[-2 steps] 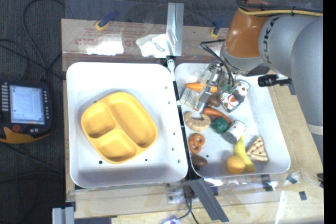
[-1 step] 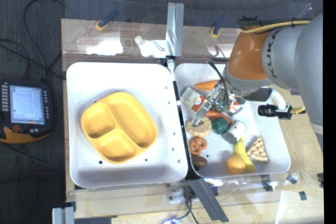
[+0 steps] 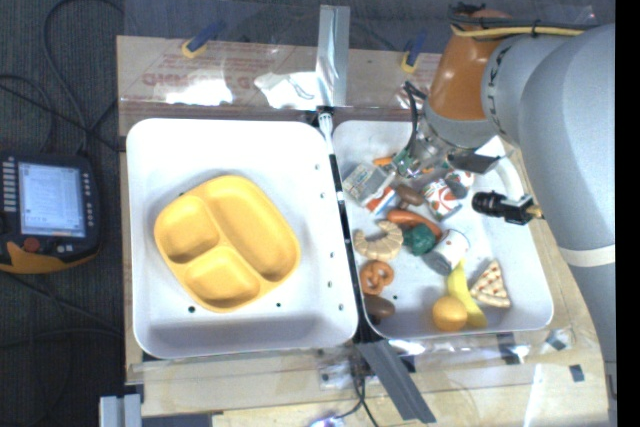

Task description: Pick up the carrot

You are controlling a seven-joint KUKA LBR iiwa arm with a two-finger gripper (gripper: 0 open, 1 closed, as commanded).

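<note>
Carrot lies in the right bin, among the clutter near its upper left, long axis slanting from upper right down to lower left. The gripper sits just above and to the right of it, close along that axis. Whether it grips anything cannot be told.

Toys crowd the right bin around the carrot; the left bin offers open floor around its yellow tray

Yellow tray, banana, pizza slice
</note>
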